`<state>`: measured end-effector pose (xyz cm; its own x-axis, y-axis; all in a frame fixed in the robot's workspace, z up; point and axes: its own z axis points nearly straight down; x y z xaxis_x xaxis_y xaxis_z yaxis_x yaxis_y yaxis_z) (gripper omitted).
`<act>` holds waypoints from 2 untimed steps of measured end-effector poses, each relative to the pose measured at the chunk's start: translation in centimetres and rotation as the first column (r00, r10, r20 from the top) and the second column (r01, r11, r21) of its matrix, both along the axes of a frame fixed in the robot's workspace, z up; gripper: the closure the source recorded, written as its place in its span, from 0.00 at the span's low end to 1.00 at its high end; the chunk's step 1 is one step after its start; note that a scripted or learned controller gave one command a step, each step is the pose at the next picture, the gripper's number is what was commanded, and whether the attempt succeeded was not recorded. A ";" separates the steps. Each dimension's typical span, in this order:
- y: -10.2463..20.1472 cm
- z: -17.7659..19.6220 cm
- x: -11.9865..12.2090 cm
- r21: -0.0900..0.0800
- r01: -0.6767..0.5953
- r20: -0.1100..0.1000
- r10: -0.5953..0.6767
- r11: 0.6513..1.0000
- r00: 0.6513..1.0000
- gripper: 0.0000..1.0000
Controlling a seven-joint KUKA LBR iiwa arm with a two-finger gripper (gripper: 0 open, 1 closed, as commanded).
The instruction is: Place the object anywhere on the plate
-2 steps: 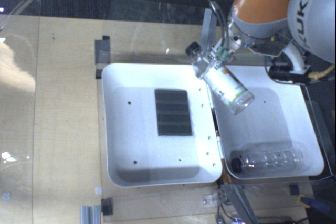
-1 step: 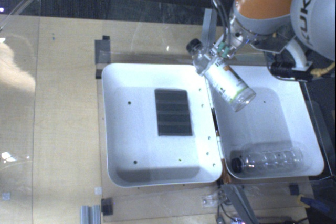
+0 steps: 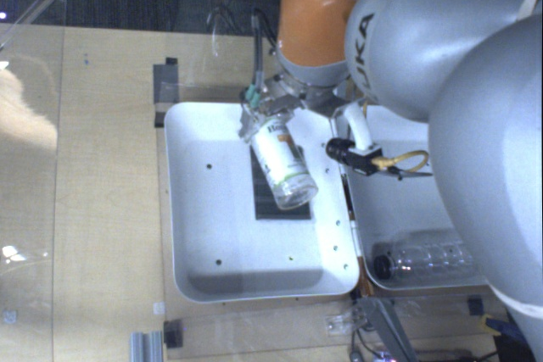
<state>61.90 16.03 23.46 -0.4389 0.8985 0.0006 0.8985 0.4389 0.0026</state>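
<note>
A clear plastic bottle with a white and green label (image 3: 281, 162) is hanging tilted over the left white bin (image 3: 199, 208), its cap end pinched in the metal end effector (image 3: 259, 110) and its clear base pointing toward the near right. The end effector's fingers are closing on the bottle's top, gripping it. Directly beneath the bottle, a flat dark rectangular plate (image 3: 280, 204) is lying on the bin floor, partly covered by the bottle. The grey KUKA arm with its orange band (image 3: 318, 4) is reaching in from the right, filling the far right of the scene. A second clear plastic bottle (image 3: 424, 257) is lying on its side in the right white bin (image 3: 399, 203), near the front wall. Both bins are sitting on the pale wooden bench (image 3: 93, 182).
</note>
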 end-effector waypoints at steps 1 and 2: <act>-8.3 2.6 1.8 -0.002 -0.172 0.004 0.172 0.985 0.985 1.00; -8.2 3.8 2.0 -0.001 -0.174 0.010 0.174 0.985 0.985 1.00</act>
